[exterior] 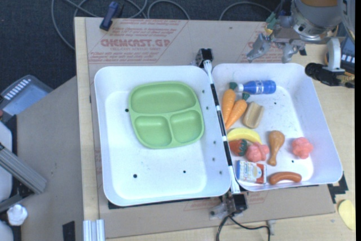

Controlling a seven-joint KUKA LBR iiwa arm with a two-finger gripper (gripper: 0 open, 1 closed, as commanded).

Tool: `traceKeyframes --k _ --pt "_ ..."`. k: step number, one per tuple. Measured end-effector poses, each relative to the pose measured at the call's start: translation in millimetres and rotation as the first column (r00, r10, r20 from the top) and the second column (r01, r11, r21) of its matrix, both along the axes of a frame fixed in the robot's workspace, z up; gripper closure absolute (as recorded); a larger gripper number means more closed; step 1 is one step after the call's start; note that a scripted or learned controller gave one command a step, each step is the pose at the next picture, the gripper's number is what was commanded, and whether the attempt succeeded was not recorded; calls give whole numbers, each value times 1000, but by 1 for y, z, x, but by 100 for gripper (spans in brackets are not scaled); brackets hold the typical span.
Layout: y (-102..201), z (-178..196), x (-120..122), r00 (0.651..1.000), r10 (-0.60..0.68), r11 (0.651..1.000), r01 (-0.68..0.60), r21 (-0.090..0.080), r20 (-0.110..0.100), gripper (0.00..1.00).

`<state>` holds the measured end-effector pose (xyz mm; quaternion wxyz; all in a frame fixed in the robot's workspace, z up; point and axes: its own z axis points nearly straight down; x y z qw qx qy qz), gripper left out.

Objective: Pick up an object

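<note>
The right bin holds several toy foods. Among them are a blue bottle, two carrots, a tan bread roll, a banana, a chicken drumstick, a pink lump, a sausage and a small carton. My gripper hangs over the bench just beyond the right bin's far rim, above and behind the bottle. It is open, with nothing between its fingers.
The left bin holds a green divided plate. A black clip sits at the far end of the seam between the bins. A blue clamp lies at the bench's far left corner. Cables trail on the dark floor behind.
</note>
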<state>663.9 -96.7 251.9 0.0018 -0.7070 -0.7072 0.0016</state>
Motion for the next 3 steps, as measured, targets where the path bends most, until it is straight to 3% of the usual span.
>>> traceKeyframes --k 1,2,3 --pt "32 -70 -16 1000 1 1000 -1 0 -1 0" --pt "6 -149 -6 1000 -2 1000 2 -2 -1 0" --pt "5 -142 -6 1000 -2 1000 2 -3 -3 100"
